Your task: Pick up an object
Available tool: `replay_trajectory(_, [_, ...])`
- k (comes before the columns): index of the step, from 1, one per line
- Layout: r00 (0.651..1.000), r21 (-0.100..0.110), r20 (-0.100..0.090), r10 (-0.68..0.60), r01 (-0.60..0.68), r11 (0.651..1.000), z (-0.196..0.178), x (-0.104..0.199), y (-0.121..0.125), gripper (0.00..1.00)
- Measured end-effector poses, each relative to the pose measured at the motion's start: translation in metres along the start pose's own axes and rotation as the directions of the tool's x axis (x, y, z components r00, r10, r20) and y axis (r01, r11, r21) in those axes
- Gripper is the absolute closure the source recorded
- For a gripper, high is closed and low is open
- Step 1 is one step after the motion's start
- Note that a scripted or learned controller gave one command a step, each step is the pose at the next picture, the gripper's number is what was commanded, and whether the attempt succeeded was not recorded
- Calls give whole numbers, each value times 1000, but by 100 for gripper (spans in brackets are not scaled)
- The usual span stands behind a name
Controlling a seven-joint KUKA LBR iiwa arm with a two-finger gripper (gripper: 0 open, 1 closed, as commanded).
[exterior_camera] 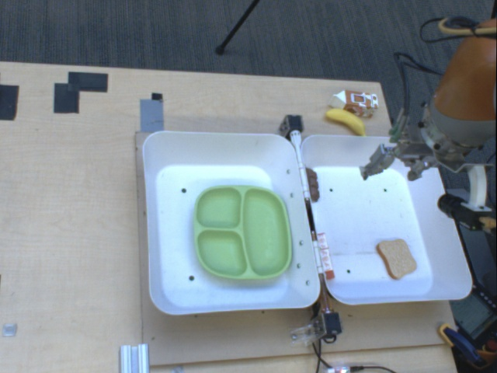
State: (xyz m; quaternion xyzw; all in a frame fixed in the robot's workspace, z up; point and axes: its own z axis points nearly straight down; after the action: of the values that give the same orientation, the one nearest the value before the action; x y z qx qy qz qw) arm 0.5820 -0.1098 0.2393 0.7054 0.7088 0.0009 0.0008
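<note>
A slice of toast-coloured bread (397, 258) lies flat in the near right part of the right bin (365, 208). A green three-compartment plate (242, 232) sits in the middle of the left bin (167, 208). My gripper (394, 166) hangs over the far right part of the right bin, well behind the bread and apart from it. Its two dark fingers (376, 162) are spread, with nothing between them. The orange band of the arm (466, 76) rises behind it.
A small brown object (312, 183) rests on the ridge between the bins. A yellow banana (345, 120) and a small packet (359, 99) lie on the bench beyond the right bin. A black clamp (292, 124) sits at the ridge's far end.
</note>
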Motion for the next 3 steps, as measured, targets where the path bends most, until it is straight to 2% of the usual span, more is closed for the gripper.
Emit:
replay_trajectory(1, [1000, 3, -1, 3, -3, 1000, 80, 19, -96, 0])
replay_trajectory(2, [1000, -4, 1, 4, -4, 1000, 152, 19, -94, 0])
replay_trajectory(3, [1000, -10, 1, 3, -3, 1000, 141, 20, -92, 100])
